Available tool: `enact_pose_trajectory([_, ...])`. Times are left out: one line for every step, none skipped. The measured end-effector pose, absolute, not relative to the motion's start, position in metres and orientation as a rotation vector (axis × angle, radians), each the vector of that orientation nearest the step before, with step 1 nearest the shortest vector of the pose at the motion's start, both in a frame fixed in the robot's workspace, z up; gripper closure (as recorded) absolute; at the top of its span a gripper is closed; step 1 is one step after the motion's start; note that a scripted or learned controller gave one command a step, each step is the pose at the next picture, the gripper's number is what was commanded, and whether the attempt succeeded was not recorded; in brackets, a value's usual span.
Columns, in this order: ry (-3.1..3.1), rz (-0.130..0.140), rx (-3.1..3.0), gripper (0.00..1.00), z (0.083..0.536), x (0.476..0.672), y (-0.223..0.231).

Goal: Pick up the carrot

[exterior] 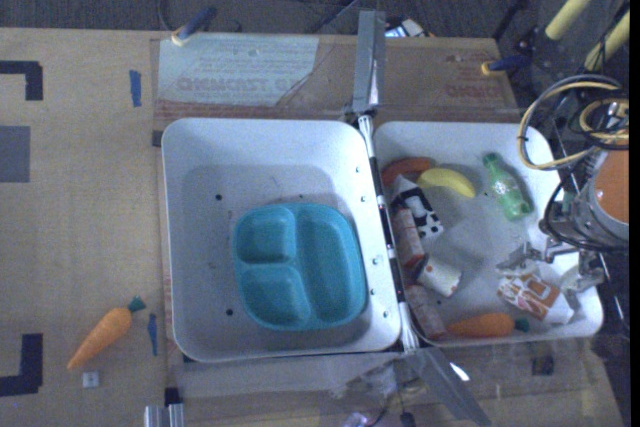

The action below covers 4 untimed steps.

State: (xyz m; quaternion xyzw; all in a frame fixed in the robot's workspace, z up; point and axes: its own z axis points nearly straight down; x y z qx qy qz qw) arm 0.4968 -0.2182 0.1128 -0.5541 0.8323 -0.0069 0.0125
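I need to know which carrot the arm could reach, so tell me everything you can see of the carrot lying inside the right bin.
The carrot in the right bin is a small orange toy, plastic-looking, with a green tip pointing right. It lies flat and roughly level along the bin's near wall, close to the near left corner. Just right of its green end sits an orange-and-white packet; whether they touch is unclear. The gripper is near the bin's right edge, apart from the carrot.

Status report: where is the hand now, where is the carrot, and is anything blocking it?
Hand at right bin's right edge, above a white-orange packet. One carrot in that bin, front wall. Another carrot on bench, left of left bin. Packet crowds the bin carrot's tip.
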Motion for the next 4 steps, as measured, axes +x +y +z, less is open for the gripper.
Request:
enact_pose_trajectory([2.137, 0.004, -2.283, 0.00, 0.1076, 0.4834, -0.2144])
enact_pose_trajectory([2.142, -0.003, -2.277, 1.00, 0.1175, 0.4845, -0.2162])
enact_pose_trajectory([2.142, 0.002, -2.277, 0.00, 0.1170, 0.4839, -0.2154])
enact_pose_trajectory([2.142, 0.002, -2.277, 0.00, 0.1170, 0.4839, -0.2154])
